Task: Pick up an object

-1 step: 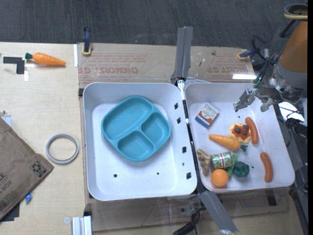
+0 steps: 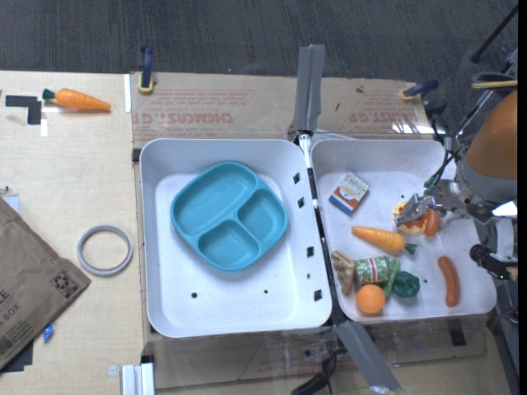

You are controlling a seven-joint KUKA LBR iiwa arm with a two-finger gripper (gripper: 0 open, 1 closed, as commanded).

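The gripper [image 2: 414,214] hung at about three o'clock in the right bin [image 2: 387,164], low over a small orange-and-yellow piece [image 2: 422,221]; whether the jaws were released or clenched could not be told. Just beside it, toward seven o'clock, a carrot [image 2: 380,238] lay with its long axis running ten to four, its green top pointing toward four o'clock. A sausage [image 2: 450,281] lay nearly twelve to six near the bin's right wall. Also in that bin were a small box [image 2: 349,193], an orange [image 2: 370,299], a green packet [image 2: 377,268] and a dark green piece [image 2: 405,285]. The left bin [image 2: 165,303] held a blue divided plate [image 2: 228,215]. On the tabletop [image 2: 74,171] lay a second carrot [image 2: 78,99] and a tape ring [image 2: 104,248].
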